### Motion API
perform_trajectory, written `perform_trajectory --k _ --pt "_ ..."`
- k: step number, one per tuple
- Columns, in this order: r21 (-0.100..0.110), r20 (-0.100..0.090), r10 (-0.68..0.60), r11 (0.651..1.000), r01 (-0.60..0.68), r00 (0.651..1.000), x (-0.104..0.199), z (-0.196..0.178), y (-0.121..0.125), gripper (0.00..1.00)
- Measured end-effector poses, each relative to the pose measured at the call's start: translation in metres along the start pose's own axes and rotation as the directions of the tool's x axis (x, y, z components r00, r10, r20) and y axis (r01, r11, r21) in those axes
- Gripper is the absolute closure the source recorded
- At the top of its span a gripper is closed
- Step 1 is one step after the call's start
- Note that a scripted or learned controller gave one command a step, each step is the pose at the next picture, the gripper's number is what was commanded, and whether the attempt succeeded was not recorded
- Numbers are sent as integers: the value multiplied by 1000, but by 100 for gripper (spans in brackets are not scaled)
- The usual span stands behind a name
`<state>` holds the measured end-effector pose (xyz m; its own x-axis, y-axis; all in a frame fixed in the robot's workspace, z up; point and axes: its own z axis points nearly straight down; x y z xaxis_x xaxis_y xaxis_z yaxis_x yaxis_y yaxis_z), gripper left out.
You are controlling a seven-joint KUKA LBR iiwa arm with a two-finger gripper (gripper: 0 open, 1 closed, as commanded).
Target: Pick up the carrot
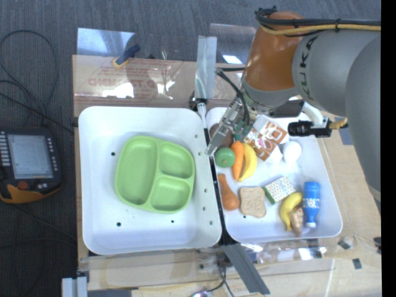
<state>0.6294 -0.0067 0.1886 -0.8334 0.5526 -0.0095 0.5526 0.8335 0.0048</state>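
The grey arm (346,67) is cut off by the picture's edges at twelve and three o'clock. Its metal two-finger gripper (226,132) covers the upper end of the orange tapered carrot (237,161), and the fingers' spacing is too small to read. A brown rounded item (216,130) at the gripper's nine o'clock is mostly hidden.

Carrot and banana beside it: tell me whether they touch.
Touching. The camera view shows the carrot lying flush against the banana, no gap between them.
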Motion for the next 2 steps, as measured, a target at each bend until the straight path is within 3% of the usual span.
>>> perform_trajectory --k 1,2 --pt "7 -9 -6 1000 6 1000 58 4 -57 0" --pt "6 -6 -26 1000 26 1000 40 93 -170 0"
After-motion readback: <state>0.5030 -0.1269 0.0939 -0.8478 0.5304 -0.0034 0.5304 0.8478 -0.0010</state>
